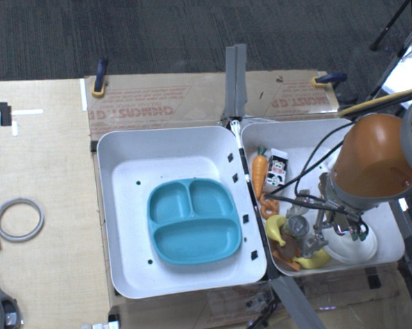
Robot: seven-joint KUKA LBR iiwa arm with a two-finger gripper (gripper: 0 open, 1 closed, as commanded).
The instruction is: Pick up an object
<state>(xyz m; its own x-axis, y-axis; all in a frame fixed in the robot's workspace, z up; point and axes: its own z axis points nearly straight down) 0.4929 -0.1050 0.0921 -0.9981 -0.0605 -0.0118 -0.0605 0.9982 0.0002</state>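
Pincer point(310, 243) hangs just above yellow banana point(313, 260)

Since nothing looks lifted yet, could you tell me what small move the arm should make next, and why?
Probably a short descent: the gripper hangs low in the right bin over the yellow banana-like toys, beside the toy carrot, with nothing visibly between its fingers.

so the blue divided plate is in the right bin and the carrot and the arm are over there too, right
Not quite. The camera view shows the blue divided plate lying in the left bin, not the right one. The rest stands: the carrot lies in the right bin, and the arm reaches down into that same bin.
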